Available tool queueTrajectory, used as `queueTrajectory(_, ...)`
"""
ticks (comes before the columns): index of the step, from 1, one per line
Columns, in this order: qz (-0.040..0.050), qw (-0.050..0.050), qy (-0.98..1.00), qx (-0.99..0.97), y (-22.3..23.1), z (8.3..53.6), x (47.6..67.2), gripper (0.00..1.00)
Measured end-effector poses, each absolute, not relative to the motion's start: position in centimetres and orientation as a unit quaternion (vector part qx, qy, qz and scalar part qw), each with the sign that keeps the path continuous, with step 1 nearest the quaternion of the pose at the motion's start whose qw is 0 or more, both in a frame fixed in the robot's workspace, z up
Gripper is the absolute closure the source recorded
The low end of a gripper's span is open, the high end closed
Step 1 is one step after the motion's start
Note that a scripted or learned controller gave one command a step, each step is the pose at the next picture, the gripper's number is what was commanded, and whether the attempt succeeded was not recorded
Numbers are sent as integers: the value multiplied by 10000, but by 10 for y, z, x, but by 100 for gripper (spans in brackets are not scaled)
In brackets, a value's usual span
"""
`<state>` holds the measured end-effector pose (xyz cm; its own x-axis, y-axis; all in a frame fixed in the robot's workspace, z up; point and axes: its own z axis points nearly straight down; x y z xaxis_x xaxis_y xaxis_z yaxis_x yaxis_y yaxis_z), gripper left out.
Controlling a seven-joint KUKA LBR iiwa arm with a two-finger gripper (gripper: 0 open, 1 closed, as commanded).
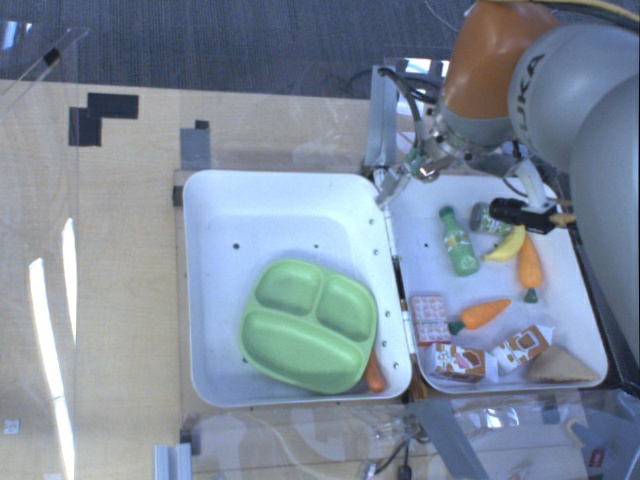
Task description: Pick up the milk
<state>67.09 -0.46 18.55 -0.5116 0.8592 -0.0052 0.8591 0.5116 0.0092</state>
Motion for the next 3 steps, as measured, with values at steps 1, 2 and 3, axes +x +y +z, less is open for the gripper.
queueTrajectory(1,29,41,8756,4830,52,185,671,0)
queueTrajectory(2,23,44,8792,4763,-2,185,671,0)
queueTrajectory(3,29,43,8918,4523,53,185,671,0)
